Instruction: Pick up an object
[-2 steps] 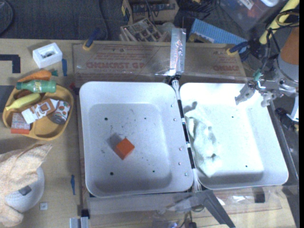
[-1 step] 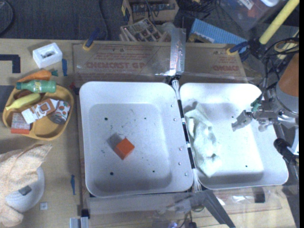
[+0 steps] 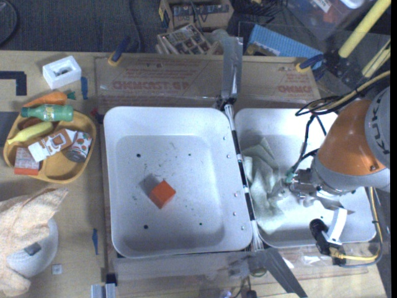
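Claw low in the right bin, beside the pale cloth

The claw [image 3: 282, 188] sits at the crumpled cloth [image 3: 260, 172] by that bin's left wall; whether it grips anything, I cannot tell, since the wrist blocks it. The orange block [image 3: 163, 194] lies across the divider in the left bin [image 3: 124, 129], well apart.

Wooden bench [image 3: 74, 253] — two white bins [image 3: 118, 129], yellow bowl [image 3: 59, 174].
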Available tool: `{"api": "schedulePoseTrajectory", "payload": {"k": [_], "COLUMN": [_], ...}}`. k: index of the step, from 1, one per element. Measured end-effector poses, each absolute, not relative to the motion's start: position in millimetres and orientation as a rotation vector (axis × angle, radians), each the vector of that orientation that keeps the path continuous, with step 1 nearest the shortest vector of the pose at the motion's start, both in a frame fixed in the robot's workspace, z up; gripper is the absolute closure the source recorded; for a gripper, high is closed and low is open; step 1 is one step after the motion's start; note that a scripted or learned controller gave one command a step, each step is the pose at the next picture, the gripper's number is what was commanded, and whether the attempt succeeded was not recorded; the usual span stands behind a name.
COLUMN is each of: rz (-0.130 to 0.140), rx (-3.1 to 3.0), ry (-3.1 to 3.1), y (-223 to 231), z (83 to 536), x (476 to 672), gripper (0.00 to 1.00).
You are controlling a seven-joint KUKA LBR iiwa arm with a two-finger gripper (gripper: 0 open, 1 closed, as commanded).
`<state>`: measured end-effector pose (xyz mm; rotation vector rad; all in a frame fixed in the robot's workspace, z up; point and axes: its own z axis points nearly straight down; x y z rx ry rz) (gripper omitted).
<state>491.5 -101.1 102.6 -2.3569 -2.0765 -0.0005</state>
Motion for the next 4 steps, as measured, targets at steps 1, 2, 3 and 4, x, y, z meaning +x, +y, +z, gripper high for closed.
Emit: {"api": "schedulePoseTrajectory", "payload": {"k": [1,2,3,4], "rz": [-0.002,-0.011,-0.014,-0.019], "rx": [-2.002,-2.009,-2.006,-2.005], "ry": [-2.427,-2.431,-2.438,-2.44], "y": [-113.2,-116.9,-100.6,-100.0], "z": [161.4,92.3,92.6,103.6], "x": [503.6,509.6,599.1,600.1], "gripper": [0.0,0.0,0.0,1.0]}}
